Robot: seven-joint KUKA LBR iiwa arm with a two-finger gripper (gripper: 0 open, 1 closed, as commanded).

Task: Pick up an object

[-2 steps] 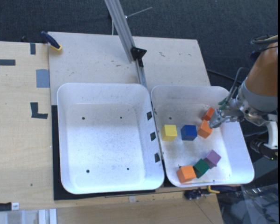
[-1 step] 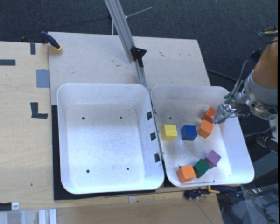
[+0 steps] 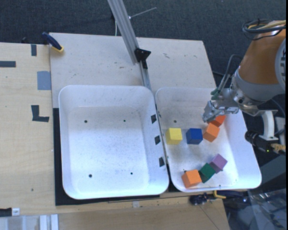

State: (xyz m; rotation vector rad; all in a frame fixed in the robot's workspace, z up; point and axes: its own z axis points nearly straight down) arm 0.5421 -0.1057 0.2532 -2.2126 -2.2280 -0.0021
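**A:** Your pincer (image 3: pixel 212 113) hangs low over the right bin (image 3: pixel 240 176), near its far right side. I cannot tell from this angle how it is set.

**B:** What sits under it?

**A:** Two orange blocks. One small orange block (image 3: pixel 218 120) lies right at the pincer's tip, touching or nearly so; you can't see it clamped. A second orange block (image 3: pixel 210 132) lies just nearer you, touching the first.

**B:** Walk me through the bin from the near edge.

**A:** Nearest you there's an orange cube (image 3: pixel 191 178), with a green block (image 3: pixel 207 171) pressed against it and a purple block (image 3: pixel 219 162) just beyond the green one. Farther in, a blue cube (image 3: pixel 194 135) and a yellow cube (image 3: pixel 174 135) lie side by side, the yellow one closer to the divide between the bins. The blue cube lies just beside the second orange block.

**B:** And beyond that?

**A:** You've got the left bin (image 3: pixel 67 128) alongside, both on the pale worktop (image 3: pixel 86 61). A grey metal pole (image 3: pixel 126 25) slants across the far side, and a blue and yellow tool (image 3: pixel 53 42) lies at the worktop's far left corner.
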